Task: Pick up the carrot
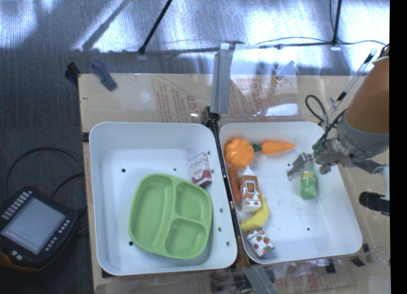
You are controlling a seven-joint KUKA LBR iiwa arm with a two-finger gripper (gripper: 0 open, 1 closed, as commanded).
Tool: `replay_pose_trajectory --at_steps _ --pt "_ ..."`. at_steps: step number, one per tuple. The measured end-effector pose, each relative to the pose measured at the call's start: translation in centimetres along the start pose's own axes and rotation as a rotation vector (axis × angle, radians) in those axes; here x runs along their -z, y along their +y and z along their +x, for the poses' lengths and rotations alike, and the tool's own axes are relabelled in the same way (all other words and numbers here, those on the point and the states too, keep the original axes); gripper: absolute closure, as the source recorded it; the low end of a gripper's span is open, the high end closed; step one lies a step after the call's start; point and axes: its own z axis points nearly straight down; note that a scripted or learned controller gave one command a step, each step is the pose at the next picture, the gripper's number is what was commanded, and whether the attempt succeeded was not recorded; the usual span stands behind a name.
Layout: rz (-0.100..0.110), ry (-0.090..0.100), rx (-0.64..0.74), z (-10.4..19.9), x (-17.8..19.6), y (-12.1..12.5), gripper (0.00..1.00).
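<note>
Carrot (276, 147) lies in the right bin (331, 232), far-left part, tip pointing right, green end touching a small orange pumpkin (238, 151) at the bin's far-left corner. Nothing grips it.

Pincer (305, 167) sits mid-right in the same bin, to the right of and nearer than the carrot, well apart from it. Fingers look spread, w/ a green bottle (308, 184) just under/beside them; can't tell if it's touching. Arm (372, 105) comes in from the right, orange band above grey wrist.

Along the right bin's left wall, nearer than the pumpkin: small carton (249, 188), banana (256, 216), then a strawberry-print box (261, 243) at the near end.

Left bin (105, 223): green divided plate (170, 215) in the middle, small red-white carton (201, 168) by its far-right side.

Both bins on the counter (137, 98). Handheld pendant (35, 223) on the floor at left.
</note>
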Motion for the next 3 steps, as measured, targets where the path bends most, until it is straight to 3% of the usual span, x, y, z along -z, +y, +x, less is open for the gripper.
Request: replay_pose_trajectory --at_steps 1,2,3 --pt "0.002 0.001 -0.077 0.8 0.8 -4.4 0.0" --pt "-0.001 0.0 0.179 0.1 -2.1 1.8 0.0" --pt "-0.001 -0.001 0.196 -0.9 -7.3 7.8 0.0"
